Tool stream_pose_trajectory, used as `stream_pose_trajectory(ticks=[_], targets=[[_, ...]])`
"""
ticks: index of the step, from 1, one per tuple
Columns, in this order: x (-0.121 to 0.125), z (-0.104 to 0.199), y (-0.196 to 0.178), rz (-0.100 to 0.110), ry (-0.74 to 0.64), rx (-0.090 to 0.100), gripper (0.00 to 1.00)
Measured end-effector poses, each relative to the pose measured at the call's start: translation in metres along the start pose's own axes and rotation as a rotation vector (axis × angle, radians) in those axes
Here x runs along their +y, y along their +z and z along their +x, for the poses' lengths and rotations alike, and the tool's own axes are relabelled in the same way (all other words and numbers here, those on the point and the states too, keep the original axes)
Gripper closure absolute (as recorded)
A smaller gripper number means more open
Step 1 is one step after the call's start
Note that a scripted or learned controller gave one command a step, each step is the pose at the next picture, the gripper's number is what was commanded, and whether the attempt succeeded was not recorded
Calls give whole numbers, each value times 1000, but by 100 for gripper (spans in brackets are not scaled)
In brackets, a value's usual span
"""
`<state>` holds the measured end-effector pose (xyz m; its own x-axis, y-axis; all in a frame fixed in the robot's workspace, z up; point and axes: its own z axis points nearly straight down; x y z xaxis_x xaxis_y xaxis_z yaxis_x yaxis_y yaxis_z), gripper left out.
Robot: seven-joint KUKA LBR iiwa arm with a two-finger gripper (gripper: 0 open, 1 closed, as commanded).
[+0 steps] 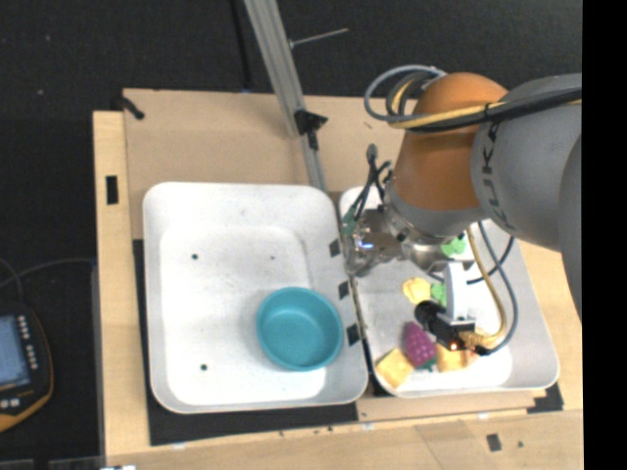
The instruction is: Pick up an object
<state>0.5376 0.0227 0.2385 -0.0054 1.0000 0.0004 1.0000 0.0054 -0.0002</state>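
Observation:
My gripper (366, 247) hangs low over the left side of the right bin (529, 360), close to the wall it shares with the left bin. The orange-banded wrist covers much of it from above. Just below and right of it, in the right bin, lie a small yellow piece (418, 289), a purple bunch of grapes (419, 344), a yellow wedge (394, 367) and an orange-yellow item (455, 358). A green item (455, 248) peeks out beside the wrist. I see nothing held by the gripper.
A teal bowl (298, 327) sits at the front right of the left bin (196, 262). A slanted metal pole (284, 76) rises behind the bins. The bulky arm covers the back of the right bin.

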Motion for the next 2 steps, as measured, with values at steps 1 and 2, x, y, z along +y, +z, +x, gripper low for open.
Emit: stream_pose_trajectory(ticks=[1,2], targets=[[-5,55,5,1,-2,2,100],[-4,52,5,-1,4,1,0]])
